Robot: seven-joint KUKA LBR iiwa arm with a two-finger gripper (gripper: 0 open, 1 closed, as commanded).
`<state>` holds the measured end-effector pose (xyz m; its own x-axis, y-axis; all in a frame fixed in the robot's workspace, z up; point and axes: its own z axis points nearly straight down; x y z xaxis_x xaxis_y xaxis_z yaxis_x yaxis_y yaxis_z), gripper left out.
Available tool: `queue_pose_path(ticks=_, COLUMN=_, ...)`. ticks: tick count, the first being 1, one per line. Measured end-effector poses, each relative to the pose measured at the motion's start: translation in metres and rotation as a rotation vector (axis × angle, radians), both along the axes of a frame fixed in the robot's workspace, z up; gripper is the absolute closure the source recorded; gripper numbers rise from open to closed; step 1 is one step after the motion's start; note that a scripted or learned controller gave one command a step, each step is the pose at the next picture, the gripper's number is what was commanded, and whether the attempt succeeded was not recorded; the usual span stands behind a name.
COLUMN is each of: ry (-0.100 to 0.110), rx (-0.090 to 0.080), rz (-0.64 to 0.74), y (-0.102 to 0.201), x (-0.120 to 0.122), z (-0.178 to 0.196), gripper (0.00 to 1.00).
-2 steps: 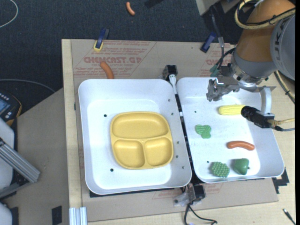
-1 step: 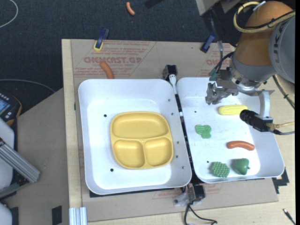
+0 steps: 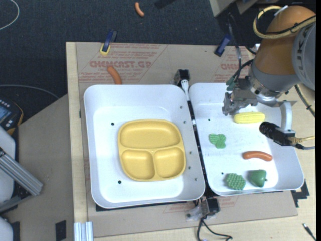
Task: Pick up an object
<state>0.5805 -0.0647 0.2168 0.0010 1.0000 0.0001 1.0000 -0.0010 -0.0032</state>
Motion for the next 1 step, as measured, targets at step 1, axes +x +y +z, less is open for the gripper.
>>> queue_pose_path(ticks=1, ry=-0.008, rx=-0.001, rz=0.002, y=0.0021, x=0.0134, z=0.0167, gripper=1.00)
